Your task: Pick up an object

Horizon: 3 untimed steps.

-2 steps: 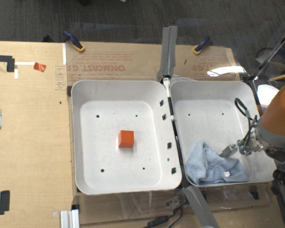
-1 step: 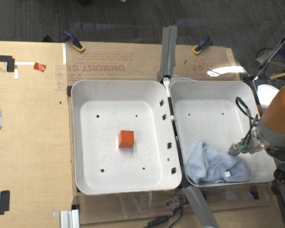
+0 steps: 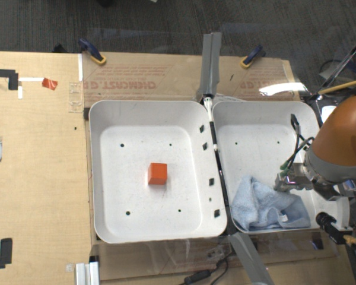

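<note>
- Presently, near right: a light blue cloth (image 3: 267, 205) lies bunched in the near part of the right bin (image 3: 249, 129).
- Claw (image 3: 286, 181) hangs just over the cloth's right edge; whether it is released or clenched I cannot tell.
- Left bin (image 3: 107, 159): orange block (image 3: 158, 174) sits alone, mid-floor.
- Judged step: approach. Next, descend squarely onto the cloth and close.
</note>
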Tool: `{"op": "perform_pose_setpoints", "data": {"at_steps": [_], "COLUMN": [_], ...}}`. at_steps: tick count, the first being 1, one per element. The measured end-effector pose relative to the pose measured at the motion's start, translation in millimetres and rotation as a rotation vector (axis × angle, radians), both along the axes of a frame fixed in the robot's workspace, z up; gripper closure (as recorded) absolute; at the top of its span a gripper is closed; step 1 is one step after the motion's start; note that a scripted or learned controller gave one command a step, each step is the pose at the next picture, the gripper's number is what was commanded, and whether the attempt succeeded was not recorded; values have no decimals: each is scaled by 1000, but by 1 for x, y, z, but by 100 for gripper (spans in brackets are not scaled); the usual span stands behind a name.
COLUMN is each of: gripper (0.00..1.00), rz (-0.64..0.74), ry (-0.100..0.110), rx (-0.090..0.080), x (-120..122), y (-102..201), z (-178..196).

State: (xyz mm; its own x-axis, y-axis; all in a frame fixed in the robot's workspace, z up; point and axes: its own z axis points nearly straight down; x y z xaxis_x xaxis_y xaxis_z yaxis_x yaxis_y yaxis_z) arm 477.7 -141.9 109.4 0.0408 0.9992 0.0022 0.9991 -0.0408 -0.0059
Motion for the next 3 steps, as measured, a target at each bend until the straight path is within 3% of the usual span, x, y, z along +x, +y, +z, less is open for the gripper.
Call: {"op": "perform_pose_setpoints", "data": {"at_steps": [1, 2, 3], "gripper": [100, 100, 100], "rz": [-419, -832, -1104], "ry": [2, -3, -1], "rx": [-7, -9, -10], "x": [51, 8, 0], "y": [31, 54, 95], "z": [136, 262, 253]}}
